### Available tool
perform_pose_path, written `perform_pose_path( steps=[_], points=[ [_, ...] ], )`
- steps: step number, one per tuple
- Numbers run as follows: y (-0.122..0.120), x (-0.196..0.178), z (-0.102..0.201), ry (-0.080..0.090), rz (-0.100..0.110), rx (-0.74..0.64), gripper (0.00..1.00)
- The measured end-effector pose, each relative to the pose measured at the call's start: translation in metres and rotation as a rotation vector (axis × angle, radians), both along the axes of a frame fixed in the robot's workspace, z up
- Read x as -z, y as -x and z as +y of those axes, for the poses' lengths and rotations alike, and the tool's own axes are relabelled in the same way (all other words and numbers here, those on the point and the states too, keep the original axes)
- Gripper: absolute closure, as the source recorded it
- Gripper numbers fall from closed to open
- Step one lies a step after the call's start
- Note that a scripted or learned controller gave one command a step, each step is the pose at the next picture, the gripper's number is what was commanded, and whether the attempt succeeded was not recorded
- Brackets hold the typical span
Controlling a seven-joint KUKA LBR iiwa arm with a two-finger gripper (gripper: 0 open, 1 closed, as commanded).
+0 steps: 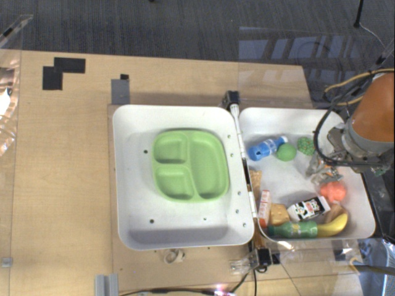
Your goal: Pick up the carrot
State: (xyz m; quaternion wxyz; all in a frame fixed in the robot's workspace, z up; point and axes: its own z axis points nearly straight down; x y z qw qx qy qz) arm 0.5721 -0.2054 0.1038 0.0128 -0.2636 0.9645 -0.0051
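Note:
The carrot (334,192) is a short orange-red lump lying near the right wall of the right bin (271,125). My gripper (323,172) hangs low in that bin, just up and left of the carrot and close against its upper edge. The grey wrist and orange band (376,113) come in from the right and hide the bin's far right rim. Whether anything sits in the gripper is hidden by its own metal body.
A blue bottle (264,148), a green ball (286,152) and a knobbly green ball (305,144) lie at the bin's back. A banana (335,224), a green bottle (294,230), a black-and-white carton (308,208) and snack packets (264,203) crowd the front. The left bin (133,221) holds a green divided plate (188,165).

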Motion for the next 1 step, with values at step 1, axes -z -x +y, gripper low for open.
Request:
perform_pose_path(
  steps=[1],
  points=[
    [0.0001,0.0005,0.0006,-0.001,0.001,0.0,0.0]
  ],
)
